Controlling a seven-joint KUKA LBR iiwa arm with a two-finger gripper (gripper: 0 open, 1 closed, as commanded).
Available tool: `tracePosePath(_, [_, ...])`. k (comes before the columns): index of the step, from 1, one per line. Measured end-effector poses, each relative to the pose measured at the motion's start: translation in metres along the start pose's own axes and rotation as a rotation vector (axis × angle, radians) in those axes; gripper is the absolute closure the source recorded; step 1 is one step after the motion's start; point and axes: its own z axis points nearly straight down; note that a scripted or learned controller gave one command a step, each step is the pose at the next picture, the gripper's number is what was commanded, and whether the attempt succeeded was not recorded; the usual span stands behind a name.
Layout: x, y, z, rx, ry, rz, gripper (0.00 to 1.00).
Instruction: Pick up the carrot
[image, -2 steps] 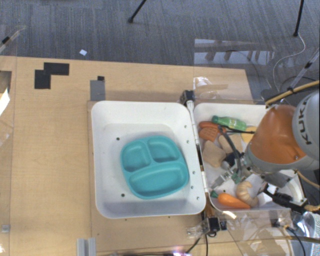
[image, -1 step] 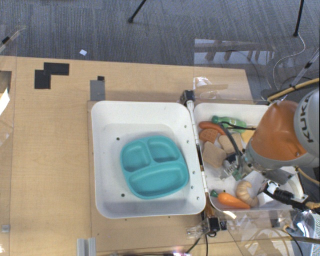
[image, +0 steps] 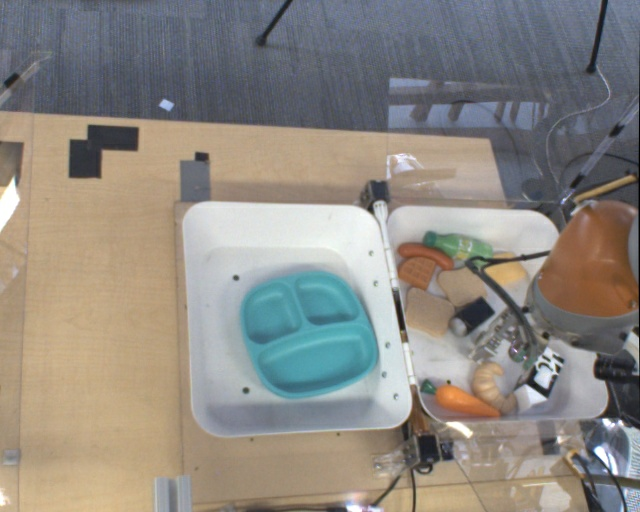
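The carrot (image: 464, 401) is orange with a small green tip and lies flat along the near edge of the right bin (image: 580, 404). My gripper (image: 508, 350) hangs over the middle of that bin, a little beyond and to the right of the carrot and apart from it. The grey wrist with its orange band (image: 598, 262) hides the bin's right side. Cables and metal parts clutter the gripper's tip.
Packed into the right bin are a green vegetable (image: 456, 243), a red sausage (image: 424, 254), bread slices (image: 429, 317), a yellow block (image: 506, 272) and a beige knobbly piece (image: 488, 378) touching the carrot. A teal divided plate (image: 308, 334) lies in the left bin (image: 210, 300).
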Motion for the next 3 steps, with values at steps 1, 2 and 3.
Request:
tracePosePath(1, [-0.009, -0.028, 0.0, -0.001, -0.007, -0.583, 1.0])
tracePosePath(2, [-0.01, -0.028, 0.0, -0.001, -0.008, -0.579, 0.0])
tracePosePath(3, [0.044, 0.04, -0.001, -0.004, -0.007, -0.512, 0.0])
